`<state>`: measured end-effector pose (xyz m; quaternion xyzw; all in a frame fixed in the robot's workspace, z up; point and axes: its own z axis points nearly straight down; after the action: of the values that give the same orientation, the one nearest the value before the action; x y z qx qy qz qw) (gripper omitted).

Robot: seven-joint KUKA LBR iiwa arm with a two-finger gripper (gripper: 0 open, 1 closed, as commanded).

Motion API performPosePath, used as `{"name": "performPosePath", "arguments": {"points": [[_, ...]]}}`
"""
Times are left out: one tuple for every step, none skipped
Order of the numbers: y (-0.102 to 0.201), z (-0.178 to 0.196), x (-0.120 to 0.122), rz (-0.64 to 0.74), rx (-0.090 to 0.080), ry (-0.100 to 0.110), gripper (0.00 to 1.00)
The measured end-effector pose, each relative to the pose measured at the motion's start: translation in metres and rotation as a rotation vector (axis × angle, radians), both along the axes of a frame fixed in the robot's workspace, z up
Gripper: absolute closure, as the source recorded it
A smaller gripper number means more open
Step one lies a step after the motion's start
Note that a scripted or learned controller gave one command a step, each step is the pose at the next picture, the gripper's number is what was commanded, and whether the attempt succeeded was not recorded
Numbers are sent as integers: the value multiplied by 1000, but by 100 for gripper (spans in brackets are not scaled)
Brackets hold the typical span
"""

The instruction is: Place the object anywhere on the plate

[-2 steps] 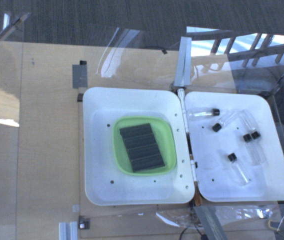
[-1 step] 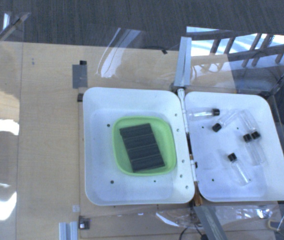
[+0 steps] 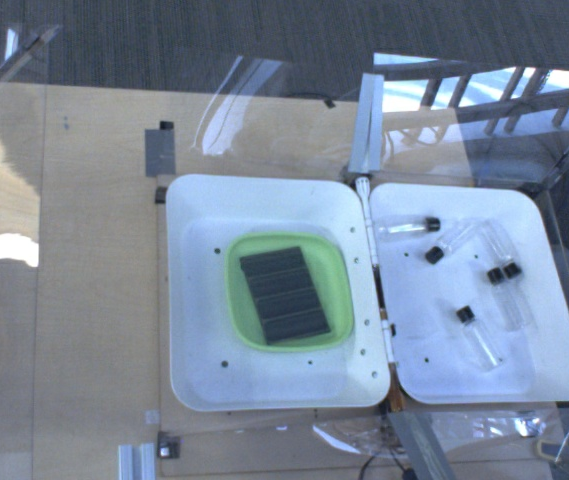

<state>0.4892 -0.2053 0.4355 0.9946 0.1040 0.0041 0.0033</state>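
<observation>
So far nothing is on the plate (image 3: pixel 238 298) as far as I see; the arm's gripper isn't anywhere in my feed, so I cannot tell its state. Left bin (image 3: pixel 194 368) holds the green plate with a dark ridged block (image 3: pixel 284 295). Right bin (image 3: pixel 554 368) holds several clear vials (image 3: pixel 474 333) with black caps, still unpicked.

No legible text, labels, brand marks, numbers or signs are present on any visible surface. The two shallow white plastic bins (image 3: pixel 264 196), the light wooden bench top (image 3: pixel 74 298) and the clear black-capped vials (image 3: pixel 474 333) carry no readable markings.
</observation>
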Motion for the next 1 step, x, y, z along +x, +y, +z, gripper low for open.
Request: {"name": "performPosePath", "arguments": {"points": [[0, -2, 0, 0, 1, 0, 0]]}}
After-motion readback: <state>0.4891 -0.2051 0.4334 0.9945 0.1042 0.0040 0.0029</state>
